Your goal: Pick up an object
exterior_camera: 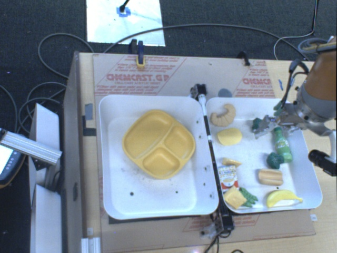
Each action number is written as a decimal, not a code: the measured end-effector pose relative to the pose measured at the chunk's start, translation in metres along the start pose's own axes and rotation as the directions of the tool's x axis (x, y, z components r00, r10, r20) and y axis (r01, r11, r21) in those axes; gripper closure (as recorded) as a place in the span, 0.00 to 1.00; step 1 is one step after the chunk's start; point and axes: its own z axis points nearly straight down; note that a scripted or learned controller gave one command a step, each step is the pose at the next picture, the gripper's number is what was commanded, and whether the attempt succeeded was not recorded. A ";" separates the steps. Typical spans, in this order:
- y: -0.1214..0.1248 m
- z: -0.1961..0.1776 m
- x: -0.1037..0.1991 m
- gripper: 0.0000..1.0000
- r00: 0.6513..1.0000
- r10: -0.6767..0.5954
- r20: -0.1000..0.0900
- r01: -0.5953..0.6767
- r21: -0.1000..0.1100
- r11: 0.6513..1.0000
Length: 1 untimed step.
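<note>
The right bin (315, 186) holds several toy foods: a tan croissant (224, 115), a yellow lemon-like lump (229, 137), a green bottle (281, 144), a dark green broccoli (274, 159), a bread roll (270, 177), a banana (283, 198), a yellow cheese wedge (235, 198) and a red-and-white packet (227, 175). My gripper (265, 124) hangs over the upper middle of this bin, just left of the bottle's cap and right of the croissant. A small dark green shape sits at its tip; I cannot tell whether that is a held object.
The left bin (113, 194) carries a yellow divided plate (159, 143). A black divider rail (209, 141) runs between the bins. The grey arm with its orange band (321, 86) enters from the right. Cables lie beyond the bench's far edge.
</note>
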 end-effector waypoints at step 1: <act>0.010 0.041 -0.039 0.00 1.000 0.002 0.000 -0.002 0.001 1.000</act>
